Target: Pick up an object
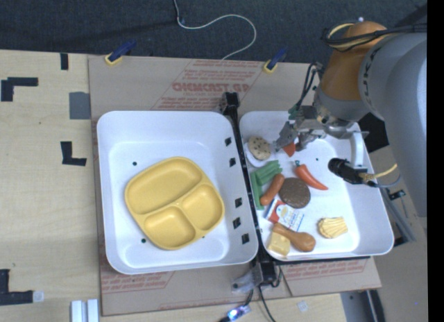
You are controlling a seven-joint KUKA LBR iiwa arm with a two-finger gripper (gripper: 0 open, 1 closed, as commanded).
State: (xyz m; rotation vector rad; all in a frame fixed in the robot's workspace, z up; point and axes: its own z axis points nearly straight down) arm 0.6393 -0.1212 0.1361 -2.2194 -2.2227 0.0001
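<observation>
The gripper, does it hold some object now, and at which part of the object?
It cannot be told. The gripper is low in the right bin, with a small orange-red piece right at its tip, but a real hold is not visible.

Thick, rounded grey arm (402,78) with a smooth, matte shell. Broad orange band (347,64) wrapping the section above the wrist. Thin black cable (307,91) running alongside the orange part. Small metal gripper (291,137) in grey and silver at the tip, too small for finer detail.
</observation>
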